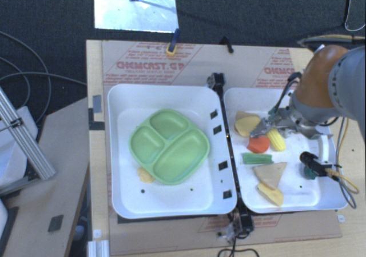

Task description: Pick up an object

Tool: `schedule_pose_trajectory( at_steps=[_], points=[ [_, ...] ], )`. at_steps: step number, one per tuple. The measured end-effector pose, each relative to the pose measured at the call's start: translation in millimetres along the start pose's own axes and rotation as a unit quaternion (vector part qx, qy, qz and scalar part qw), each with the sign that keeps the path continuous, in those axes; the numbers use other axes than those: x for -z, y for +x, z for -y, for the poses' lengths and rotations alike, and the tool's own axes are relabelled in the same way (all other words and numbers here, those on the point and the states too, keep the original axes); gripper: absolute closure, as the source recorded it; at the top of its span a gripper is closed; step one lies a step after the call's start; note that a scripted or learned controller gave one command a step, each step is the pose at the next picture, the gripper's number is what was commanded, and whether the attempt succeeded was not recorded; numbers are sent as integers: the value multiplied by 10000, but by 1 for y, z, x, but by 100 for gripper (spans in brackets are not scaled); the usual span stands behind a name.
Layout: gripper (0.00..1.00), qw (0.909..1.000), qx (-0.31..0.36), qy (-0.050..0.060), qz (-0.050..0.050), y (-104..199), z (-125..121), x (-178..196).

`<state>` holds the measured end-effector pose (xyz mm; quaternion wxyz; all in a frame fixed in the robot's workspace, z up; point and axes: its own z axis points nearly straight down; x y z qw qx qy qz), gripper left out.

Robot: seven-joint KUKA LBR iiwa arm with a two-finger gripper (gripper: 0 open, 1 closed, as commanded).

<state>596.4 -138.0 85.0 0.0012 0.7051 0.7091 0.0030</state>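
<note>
The arm comes in from the right, orange band up top, wrist bent down over the right bin. Its gripper sits low among the toy food, right between the pale yellow piece, the orange-red round piece and the yellow corn. Whether that claw is clenched or released, I cannot tell; the tips blur into the pieces around them. Below, a green strip, a tan wedge and a yellow slice lie apart from it. Over in the left bin, the green divided plate covers most of a small yellow item poking out at its lower edge
</note>
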Motion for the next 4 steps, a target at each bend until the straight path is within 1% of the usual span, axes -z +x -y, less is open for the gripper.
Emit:
schedule_pose_trajectory(
  at_steps=[1, 2, 3, 4],
  points=[
    [100, 10000, -7, -72, 18, -1, -3, 17],
    [100, 10000, 16, -1, 13, 53, -42, 51],
    [100, 10000, 29, -1, -6, 128, -27, 103],
    [100, 10000, -31, 38, 6, 126, 57, 125]
  ],
)
